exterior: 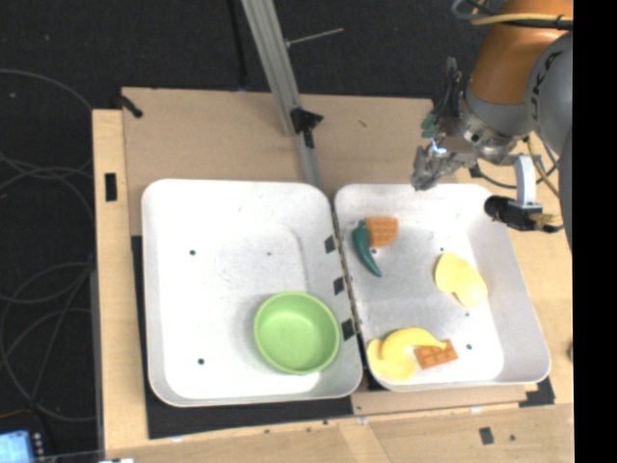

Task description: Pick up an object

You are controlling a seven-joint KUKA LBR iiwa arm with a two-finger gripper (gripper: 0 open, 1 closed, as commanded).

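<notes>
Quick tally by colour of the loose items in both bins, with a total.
Green: 2, the bowl in the left bin and the small green piece in the right bin.
Yellow: 2, the flat piece and the curved piece.
Orange: 2, the block and the waffle-like piece.
Total: 6

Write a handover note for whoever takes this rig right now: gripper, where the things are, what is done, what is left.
Gripper: above the far edge of the right bin, nothing seen in it.
Left bin: green bowl in the near right corner.
Right bin: carrot near the divider, a pale yellow piece toward the right side, a yellow piece with a small orange piece on it at the near edge.
Done: nothing picked up yet.
Left: choose one thing, lower, grasp, lift.
</notes>
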